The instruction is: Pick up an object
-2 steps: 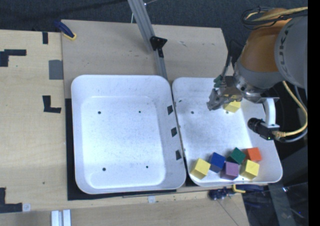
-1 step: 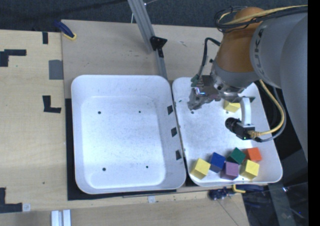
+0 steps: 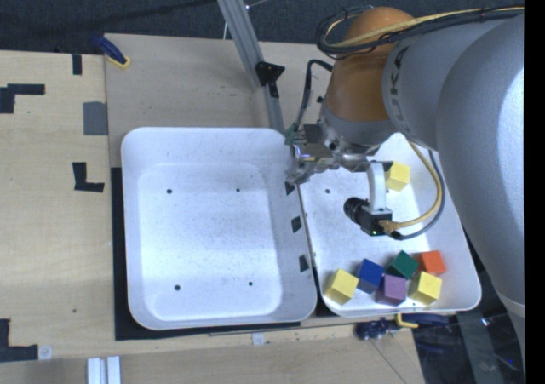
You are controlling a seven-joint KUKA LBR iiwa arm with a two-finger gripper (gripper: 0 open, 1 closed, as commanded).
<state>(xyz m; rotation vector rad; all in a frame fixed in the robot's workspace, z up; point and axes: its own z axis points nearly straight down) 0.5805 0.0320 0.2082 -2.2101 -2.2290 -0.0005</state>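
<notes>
Several small cubes lie in the right bin [image 3: 341, 229]. One yellow cube [image 3: 397, 175] sits alone near the bin's far right, just right of the arm's wrist. The others are clustered at the near edge: a yellow cube [image 3: 342, 285], a blue cube [image 3: 370, 273], a purple cube [image 3: 394, 289], a green cube [image 3: 403, 265], an orange cube [image 3: 433, 262] and another yellow cube [image 3: 427, 287]. My gripper [image 3: 298, 171] hangs over the far left corner of the right bin, by the wall shared with the left bin, well away from the cluster. I see nothing held in it.
The left bin [image 3: 204, 220] lies beside the right one. A slanted grey metal pole [image 3: 243, 25] runs down to the bins' far edge. The bulky grey arm [image 3: 477, 135] covers the right side. A black cable fitting [image 3: 364, 214] hangs over the right bin.
</notes>
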